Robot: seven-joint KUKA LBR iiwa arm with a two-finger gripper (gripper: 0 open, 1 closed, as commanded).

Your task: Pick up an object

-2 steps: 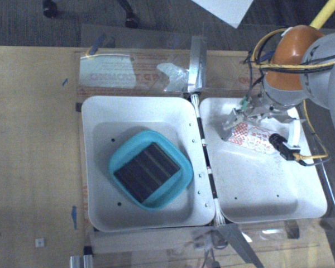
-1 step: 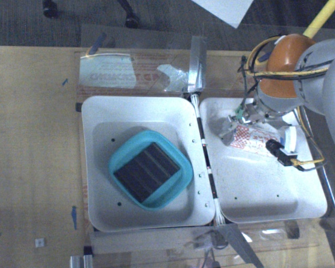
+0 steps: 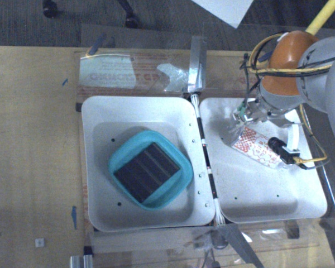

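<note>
Two shallow white bins sit side by side on your bench. Your left bin (image 3: pixel 95 121) holds a teal square container (image 3: pixel 151 169) near its middle, with a dark ribbed block (image 3: pixel 145 172) resting inside it. Your right bin (image 3: pixel 268 205) holds a flat red-and-white patterned packet (image 3: pixel 255 146), lying toward the back edge. You have the gripper (image 3: pixel 247 115) lowered at that bin's back edge, just beside the packet's near corner, likely lined up to take it. Whether the hand is spread or pressed together you cannot tell from this slant. Nothing shows the packet lifted; it lies flat on the bin floor.
</note>
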